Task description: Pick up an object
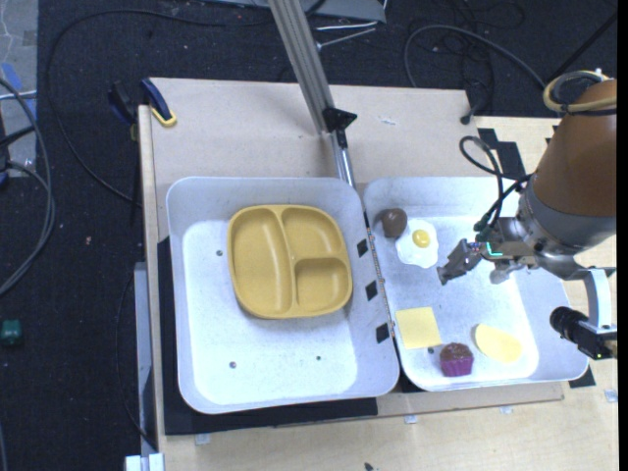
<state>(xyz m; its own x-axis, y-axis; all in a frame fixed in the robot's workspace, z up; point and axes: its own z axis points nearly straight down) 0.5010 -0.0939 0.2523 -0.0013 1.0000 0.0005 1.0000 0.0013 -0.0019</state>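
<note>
- Camera view: a pale wooden counter [245, 116] carries two shallow white bins side by side, seen from above at a slant.
- The left white bin [196, 361] holds a mustard-yellow plastic plate with three compartments [290, 261], lying flat near the bin's upper middle.
- The right white bin [554, 361] holds five small things.
- A small brown rounded object [393, 222] sits at the bin's upper left corner, near the divide between the bins.
- Just beside it, to the right and a little lower, lies a toy fried egg, white with a yellow yolk [418, 244].
- A flat pale-yellow square slice like cheese [420, 327] lies lower down, near the bin's left wall.
- A small purple ridged object [456, 359] stands just below and right of the square slice, close to the bin's front rim.
- A pale-yellow rounded flat piece [497, 342] lies to the right of the purple one, apart from it.
- The grey arm with its orange band [579, 155] reaches in from the right over the right bin.
- The dark pincer [453, 266] sits at the arm's end, angled down and leftward, just right of the fried egg and above the square slice.
- Nothing shows between its tips; how far apart they stand I cannot tell from this angle.
- A grey metal pole [299, 47] slants from the top of the view down to the junction of the bins.
- Black cables [69, 116] lie on the dark floor around the counter.
</note>
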